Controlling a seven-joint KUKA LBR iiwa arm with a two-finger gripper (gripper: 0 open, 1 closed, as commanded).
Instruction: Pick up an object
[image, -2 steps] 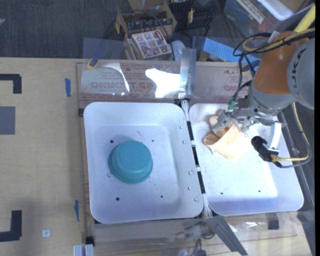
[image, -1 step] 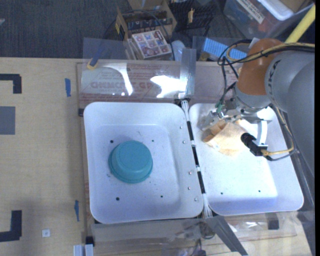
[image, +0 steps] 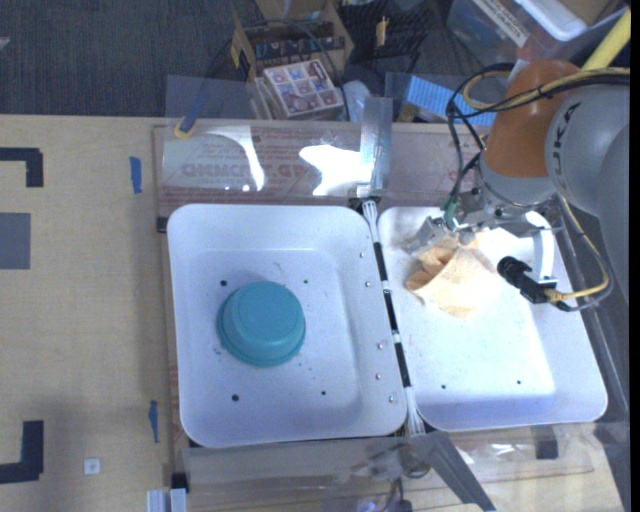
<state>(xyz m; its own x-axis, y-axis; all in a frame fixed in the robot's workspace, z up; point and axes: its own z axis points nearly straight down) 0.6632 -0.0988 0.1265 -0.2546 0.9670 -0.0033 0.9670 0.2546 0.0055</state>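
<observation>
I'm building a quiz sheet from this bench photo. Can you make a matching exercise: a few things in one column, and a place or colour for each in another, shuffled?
Things:
1. teal bowl
2. tan cloth
3. orange band
4. blue tape strip

Places:
A. on the arm above the wrist
B. in the left bin
C. on the wooden bench, left of the bins
D. in the right bin, under the gripper

Pairs: 1-B, 2-D, 3-A, 4-C

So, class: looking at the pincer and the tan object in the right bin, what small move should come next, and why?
Probably a short lift straight up, to test the grip. The pincer sits at the upper edge of the tan crumpled object in the right bin; whether it has caught it is unclear.
</observation>
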